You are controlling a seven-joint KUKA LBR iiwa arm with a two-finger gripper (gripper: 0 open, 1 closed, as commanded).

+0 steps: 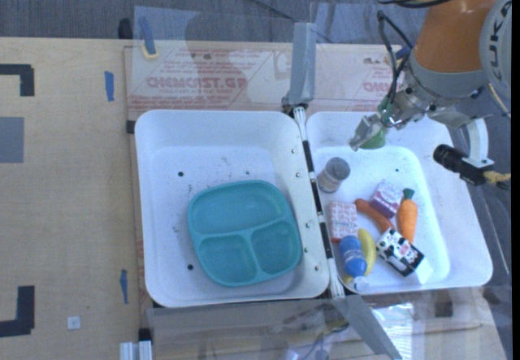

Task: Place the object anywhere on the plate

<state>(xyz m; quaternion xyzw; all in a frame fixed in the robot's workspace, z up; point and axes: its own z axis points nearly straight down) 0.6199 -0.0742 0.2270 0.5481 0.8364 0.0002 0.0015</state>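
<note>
pincer [372,132] sits above the right bin's [475,261] far corner, closed on a small green object [375,139]. teal plate [244,231] lies in the left bin [154,188], well apart. risk: thin grip slipping during the crossing over the divider.

Arm [471,25] cut off right; green item [373,139] at gripper [367,132] possibly held.

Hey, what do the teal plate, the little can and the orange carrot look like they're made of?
The teal plate looks like moulded plastic: uniform colour, soft sheen, rounded dividers between three compartments. The little can seems metal, judging by its grey, shiny top, though a toy plastic copy is possible. The orange carrot looks like toy plastic or rubber: flat, even orange with a smooth surface and a green tip.
</note>
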